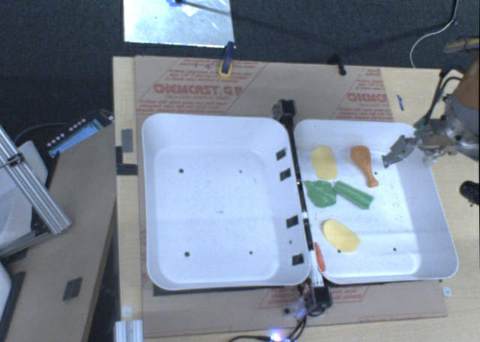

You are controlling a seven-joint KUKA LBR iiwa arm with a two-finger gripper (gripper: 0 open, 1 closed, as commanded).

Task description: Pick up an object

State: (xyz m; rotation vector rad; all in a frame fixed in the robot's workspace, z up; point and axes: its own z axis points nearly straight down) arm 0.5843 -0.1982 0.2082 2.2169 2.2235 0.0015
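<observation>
The right bin (431,217) holds several toy foods. A pale yellow piece (324,162) lies near its back left, and an orange drumstick-shaped piece (364,163) lies to its right. Two green pieces sit mid-bin: a leafy one (321,193) and a long one (354,195). A yellow piece (341,235) lies toward the front, and a small red piece (319,256) rests by the divider. My gripper (397,151) hangs over the bin's back right, right of the drumstick, with nothing seen in it.
The left bin (154,205) stands beside the right one, separated by a black clipped divider (295,183). A shiny sheet (178,1) lies behind the bench, and aluminium framing (30,190) stands at the left. A cable (442,25) hangs at the upper right.
</observation>
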